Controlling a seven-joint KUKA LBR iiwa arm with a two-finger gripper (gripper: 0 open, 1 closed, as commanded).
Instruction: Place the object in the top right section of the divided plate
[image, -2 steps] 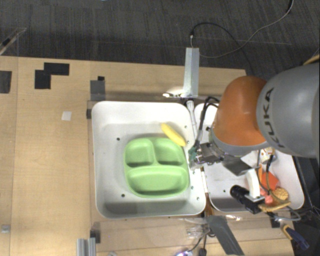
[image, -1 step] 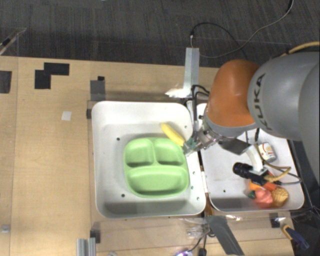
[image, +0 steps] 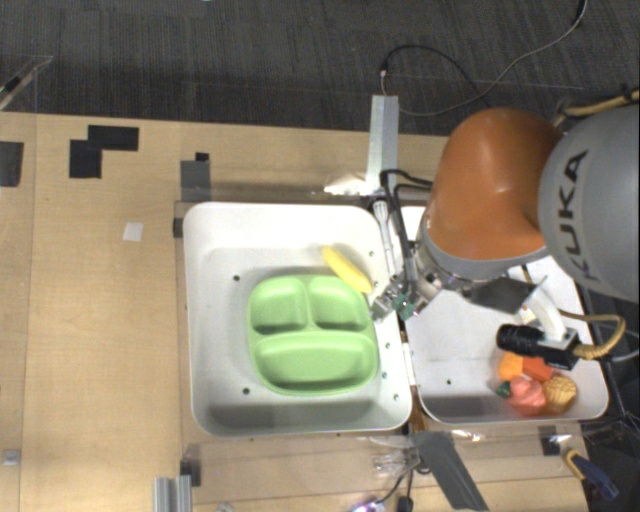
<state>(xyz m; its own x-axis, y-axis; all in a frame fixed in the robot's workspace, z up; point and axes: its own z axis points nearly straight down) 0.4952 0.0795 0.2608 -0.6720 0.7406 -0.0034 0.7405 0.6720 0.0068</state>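
Observation:
A green divided plate (image: 312, 335) lies in the left bin (image: 215, 300), with two small sections at the back and one wide section in front. A yellow banana-shaped object (image: 347, 268) lies slanted on the bin floor at the plate's back right corner, touching or just overlapping the rim of the top right section. My gripper (image: 393, 298) hangs low over the wall between the two bins, just right of the plate's top right section and a little right of and below the yellow object. Nothing shows held in it.
In the front right corner of the right bin (image: 450, 370) sits a cluster of toy foods: an orange piece (image: 512, 366), a red one (image: 527, 397) and a yellow one (image: 560, 390). The arm's large orange-banded body (image: 490, 190) covers the back of that bin.

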